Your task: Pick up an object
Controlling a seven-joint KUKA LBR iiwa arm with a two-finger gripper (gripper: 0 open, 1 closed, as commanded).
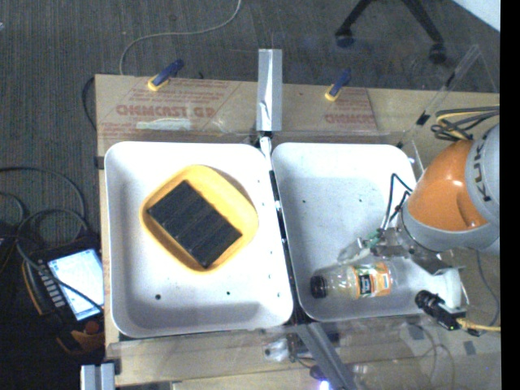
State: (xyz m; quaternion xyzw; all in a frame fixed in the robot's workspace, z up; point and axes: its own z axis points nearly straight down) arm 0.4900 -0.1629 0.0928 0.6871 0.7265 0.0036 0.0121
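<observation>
Two shallow white plastic bins were seen side by side on the bench. In the left bin (122, 299) a yellow dish-shaped object with a dark ribbed rectangular insert (197, 218) lay near the middle, tilted on the diagonal. In the right bin (325, 185) a small clear plastic bottle with a dark cap and a yellowish label (354, 282) lay on its side near the front wall, its cap pointing toward the divider between the bins.

The grey arm with its orange band (443, 193) was seen reaching in over the right bin's right edge, and the two-finger gripper (382, 246) was positioned just beside or above the bottle's base end. Whether the claw was apart, together or clamped on anything could not be told, since it was blurred and partly hidden beneath the wrist.

The bottle was judged to be the likely target. For the step to be done well, the grasp would best be placed across the bottle's short axis, near the labelled middle rather than the tapered neck, so that rolling is resisted. Care would be needed near the front wall, where little room was left for the descent. The smooth round surface was judged likely to slip if it were clamped off centre.
</observation>
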